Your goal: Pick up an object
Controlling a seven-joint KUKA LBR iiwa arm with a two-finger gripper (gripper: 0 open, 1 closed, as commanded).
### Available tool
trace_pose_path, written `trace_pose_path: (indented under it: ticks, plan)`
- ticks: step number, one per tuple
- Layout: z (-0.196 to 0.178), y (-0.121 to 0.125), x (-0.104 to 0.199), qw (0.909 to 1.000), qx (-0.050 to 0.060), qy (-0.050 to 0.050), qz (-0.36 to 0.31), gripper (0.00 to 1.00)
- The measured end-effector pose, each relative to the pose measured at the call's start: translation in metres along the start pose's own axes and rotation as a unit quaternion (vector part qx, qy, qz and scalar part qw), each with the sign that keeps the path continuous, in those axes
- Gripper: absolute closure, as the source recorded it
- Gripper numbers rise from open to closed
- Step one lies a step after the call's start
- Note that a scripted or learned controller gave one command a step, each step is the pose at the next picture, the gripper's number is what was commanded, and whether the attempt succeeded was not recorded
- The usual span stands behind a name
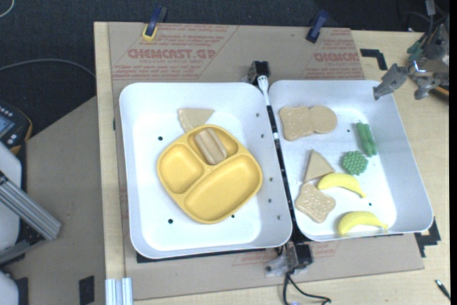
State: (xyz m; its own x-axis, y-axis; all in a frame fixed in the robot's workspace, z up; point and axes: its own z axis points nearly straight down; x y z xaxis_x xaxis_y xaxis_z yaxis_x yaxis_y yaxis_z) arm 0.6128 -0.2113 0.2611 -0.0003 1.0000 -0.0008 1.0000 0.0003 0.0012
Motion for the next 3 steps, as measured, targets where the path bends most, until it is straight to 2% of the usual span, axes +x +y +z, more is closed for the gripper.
trace_pose_path:
  ticks: [1, 2, 3]
  plan:
    - [-0.011, 0.001, 0.0, 1.0, -0.002, -0.001, -0.001, 1.0]
    - [0.028, 0.007, 0.085, 1.0, 0.003, 0.003, -0.004, 1.0]
    - [0.08, -0.012, 0.161, 1.0, 0.005, 0.003, -0.004, 1.0]
